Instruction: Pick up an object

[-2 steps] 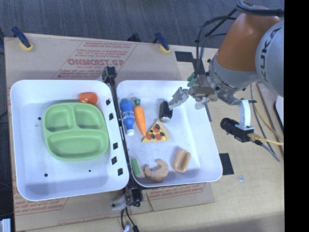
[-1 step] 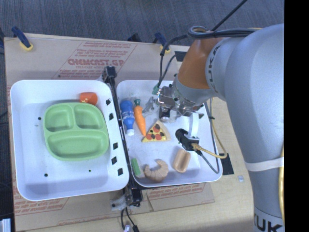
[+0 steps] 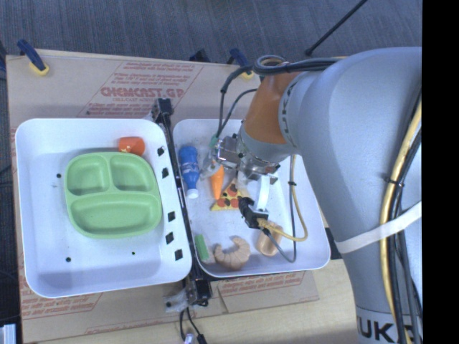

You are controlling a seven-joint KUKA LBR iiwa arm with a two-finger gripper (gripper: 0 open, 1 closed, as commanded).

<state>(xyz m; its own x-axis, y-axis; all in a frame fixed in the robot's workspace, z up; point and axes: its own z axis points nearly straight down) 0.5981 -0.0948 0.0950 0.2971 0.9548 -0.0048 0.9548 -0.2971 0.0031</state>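
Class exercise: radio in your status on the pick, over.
Gripper down in right bin, fingers hidden. Carrot and pizza slice right beneath it, nothing seen held. Blue bottle close alongside.

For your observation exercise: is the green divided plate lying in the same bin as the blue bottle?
No: the green divided plate lies in the left bin, the blue bottle in the right bin.

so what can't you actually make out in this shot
- Gripper: in the camera view the wrist and cables cover its fingers, so whether it has hold of anything is unclear.
- Orange carrot-like piece: partly under the wrist; contact cannot be judged.
- Right bin: the arm hides much of its floor.
- Orange object in the left bin: tucked behind the green plate, too small to identify.
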